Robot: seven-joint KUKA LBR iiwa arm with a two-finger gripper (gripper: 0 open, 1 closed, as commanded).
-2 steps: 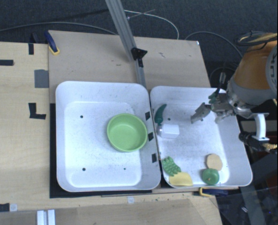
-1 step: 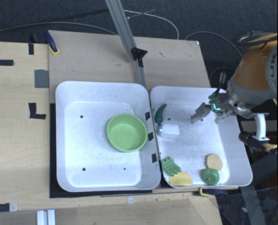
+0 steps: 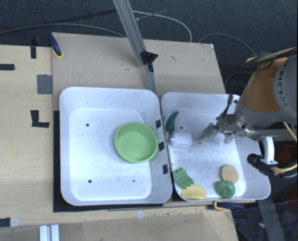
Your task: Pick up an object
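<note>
I see the two-finger gripper (image 3: 215, 130) spread open, holding nothing — bare floor of the right white bin (image 3: 204, 157) beneath it.

Your bowl (image 3: 136, 142) sits in the left bin (image 3: 78, 134), toward its right side. In the right bin (image 3: 199, 102), a pepper (image 3: 172, 120) and a small block (image 3: 181, 140) lie by the left wall, the end effector (image 3: 215, 132) just right of them. Along the near edge you have a leafy piece (image 3: 183, 176), a wedge (image 3: 195, 192), a ball (image 3: 225, 188) and, behind it, a round piece (image 3: 229, 172).
</note>
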